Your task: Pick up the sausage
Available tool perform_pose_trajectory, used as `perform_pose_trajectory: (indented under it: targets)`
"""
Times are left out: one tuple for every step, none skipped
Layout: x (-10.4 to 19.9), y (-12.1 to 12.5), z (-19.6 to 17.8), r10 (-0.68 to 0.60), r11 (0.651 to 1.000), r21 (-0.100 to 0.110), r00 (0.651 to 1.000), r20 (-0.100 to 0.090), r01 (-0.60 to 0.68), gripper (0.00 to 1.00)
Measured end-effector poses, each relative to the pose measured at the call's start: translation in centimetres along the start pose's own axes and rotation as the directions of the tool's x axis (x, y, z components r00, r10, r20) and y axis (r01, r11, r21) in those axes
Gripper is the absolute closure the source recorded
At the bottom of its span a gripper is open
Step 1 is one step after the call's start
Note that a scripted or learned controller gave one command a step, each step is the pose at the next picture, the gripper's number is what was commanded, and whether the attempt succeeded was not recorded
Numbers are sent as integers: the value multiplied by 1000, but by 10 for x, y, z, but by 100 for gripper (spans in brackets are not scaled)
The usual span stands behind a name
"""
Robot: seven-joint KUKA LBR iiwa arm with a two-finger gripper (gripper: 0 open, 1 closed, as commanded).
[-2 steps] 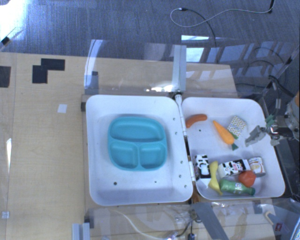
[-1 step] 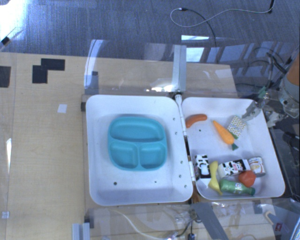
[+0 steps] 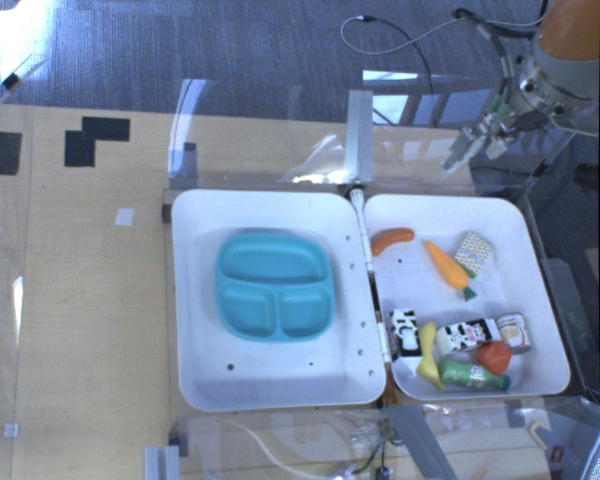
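Lying loose, the sausage (image 3: 392,240) sits at the far left corner of the right bin (image 3: 525,234), down-left of the claw (image 3: 476,139) and well apart from it, just beside the divider between the bins. Nothing touching it.

Claw hangs above the surface past the right bin's back rim, fingers spread apart, nothing between them (tips point down-left, toward the bin). Orange band (image 3: 570,28) of the arm sits up-right of it at the frame's top corner.

Closest item below the claw: checkered packet (image 3: 474,252), tilted. Carrot (image 3: 449,267) lies diagonally just left of the packet, between it and the sausage.

Farther from the claw, near edge of the same bin, a tight cluster: black-and-white carton (image 3: 403,334) against the divider, banana (image 3: 427,354) beside it, second cow-print carton (image 3: 467,336), small can (image 3: 512,332), tomato (image 3: 494,356), green bottle (image 3: 473,376) on its side. Several of these touch each other.

Left bin (image 3: 197,375), far down-left of the claw, holds a blue sectioned plate (image 3: 275,286) lying flat, roughly central.

Cables (image 3: 403,37) loop on the floor left of the claw.
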State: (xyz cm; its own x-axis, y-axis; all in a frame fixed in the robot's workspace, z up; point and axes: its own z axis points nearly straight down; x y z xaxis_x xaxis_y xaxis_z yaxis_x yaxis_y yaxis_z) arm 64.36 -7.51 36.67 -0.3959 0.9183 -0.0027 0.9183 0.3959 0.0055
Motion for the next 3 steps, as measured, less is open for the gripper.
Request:
perform_pose_trajectory:
  targets:
    - [0,30,-69,-209,978,-1,978,1,209,0]
    - [1,33,-79,-216,976,-6,976,5,216,100]
    - [2,36,-89,-222,975,-10,975,9,222,100]
